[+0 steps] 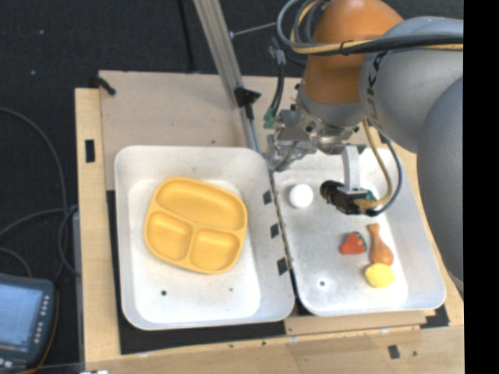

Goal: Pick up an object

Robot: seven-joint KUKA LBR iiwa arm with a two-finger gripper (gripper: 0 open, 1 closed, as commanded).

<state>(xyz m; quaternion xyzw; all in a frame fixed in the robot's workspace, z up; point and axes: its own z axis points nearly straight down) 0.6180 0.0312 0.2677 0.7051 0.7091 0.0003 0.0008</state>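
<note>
1. the claw (300, 150) hangs over the far end of the right bin (413, 287); can't tell its state from here.
2. the white ball (300, 195) sits just below the claw, nearest target.
3. further off: one red piece (352, 244), one drumstick (380, 244), one yellow lump (380, 275).
4. one yellow tray (195, 224) lies off to the left.

One fixed camera is mounted above the bench (179, 107), angled downward (not vertical). It frames both bins, left bin (132, 178) at 9 o'clock, right bin (413, 287) at 3 o'clock, from moderate range.
</note>
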